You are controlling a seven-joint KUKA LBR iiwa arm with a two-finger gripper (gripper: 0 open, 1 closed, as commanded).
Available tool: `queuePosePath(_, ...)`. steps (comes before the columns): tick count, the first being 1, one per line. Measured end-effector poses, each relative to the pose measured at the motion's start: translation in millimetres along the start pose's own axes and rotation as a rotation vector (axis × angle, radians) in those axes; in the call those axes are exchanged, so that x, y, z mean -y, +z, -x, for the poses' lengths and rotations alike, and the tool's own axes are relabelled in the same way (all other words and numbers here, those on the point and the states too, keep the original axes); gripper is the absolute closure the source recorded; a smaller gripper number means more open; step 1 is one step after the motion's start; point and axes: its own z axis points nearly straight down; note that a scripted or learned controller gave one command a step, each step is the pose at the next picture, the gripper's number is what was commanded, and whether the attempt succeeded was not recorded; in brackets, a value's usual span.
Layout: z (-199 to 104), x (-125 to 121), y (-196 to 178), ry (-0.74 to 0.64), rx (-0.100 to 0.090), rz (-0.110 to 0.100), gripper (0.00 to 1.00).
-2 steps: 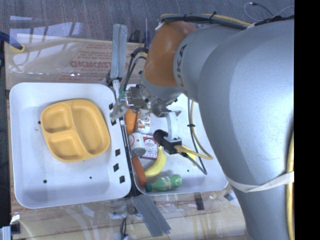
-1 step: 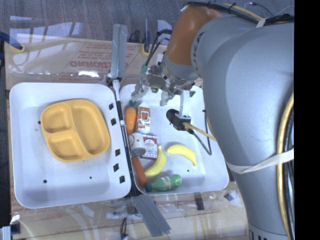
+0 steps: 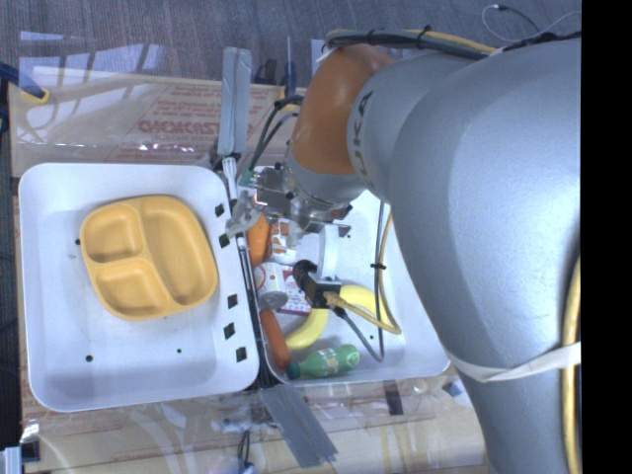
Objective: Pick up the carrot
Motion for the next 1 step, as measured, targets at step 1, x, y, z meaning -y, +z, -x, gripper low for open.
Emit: queuePosePath(1,57.5,-62.1,-0.2,0.045,0.0,0.002,0.0)
